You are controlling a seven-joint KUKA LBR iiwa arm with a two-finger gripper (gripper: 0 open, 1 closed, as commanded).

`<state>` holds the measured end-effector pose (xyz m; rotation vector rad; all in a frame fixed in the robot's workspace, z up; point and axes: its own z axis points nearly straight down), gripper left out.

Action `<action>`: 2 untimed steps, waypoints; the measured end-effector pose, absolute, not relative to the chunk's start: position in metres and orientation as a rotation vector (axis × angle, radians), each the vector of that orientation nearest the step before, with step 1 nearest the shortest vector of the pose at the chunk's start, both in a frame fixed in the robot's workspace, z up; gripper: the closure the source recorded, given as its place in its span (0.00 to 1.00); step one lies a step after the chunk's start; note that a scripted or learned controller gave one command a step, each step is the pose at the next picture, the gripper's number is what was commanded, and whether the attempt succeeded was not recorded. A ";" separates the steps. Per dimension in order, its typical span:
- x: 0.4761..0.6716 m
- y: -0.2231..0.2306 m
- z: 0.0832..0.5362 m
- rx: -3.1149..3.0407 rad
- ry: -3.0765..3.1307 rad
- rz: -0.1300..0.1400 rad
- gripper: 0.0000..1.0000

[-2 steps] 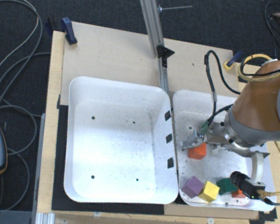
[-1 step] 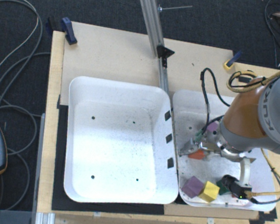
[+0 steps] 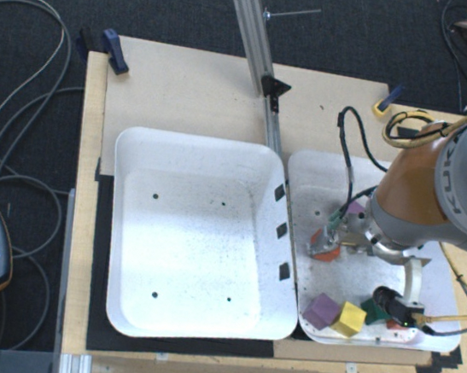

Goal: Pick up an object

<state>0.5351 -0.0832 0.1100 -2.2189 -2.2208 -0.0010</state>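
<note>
My gripper (image 3: 330,235) reaches down into the right bin (image 3: 303,182) near its left wall, below the grey and orange arm (image 3: 427,187). A small orange-red object (image 3: 325,253) lies directly under the gripper's tip, touching or nearly touching it; whether it is gripped cannot be told. A purple block (image 3: 322,310) and a yellow block (image 3: 351,319) sit side by side at the bin's front edge. A dark green piece (image 3: 374,311) lies just right of the yellow block. A small pink-purple object (image 3: 356,211) peeks out beside the wrist.
The large left bin (image 3: 134,159) stands beside the right one, with black clips (image 3: 281,229) along the shared wall. A metal pole (image 3: 255,29) slants up from the back. Black cables (image 3: 351,146) loop over the right bin's far side.
</note>
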 end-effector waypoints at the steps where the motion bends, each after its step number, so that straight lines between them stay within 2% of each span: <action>1: 0.568 -0.009 0.204 -2.215 -2.235 -0.014 1.00; 2: 0.519 0.088 0.281 -2.208 -2.235 -0.012 1.00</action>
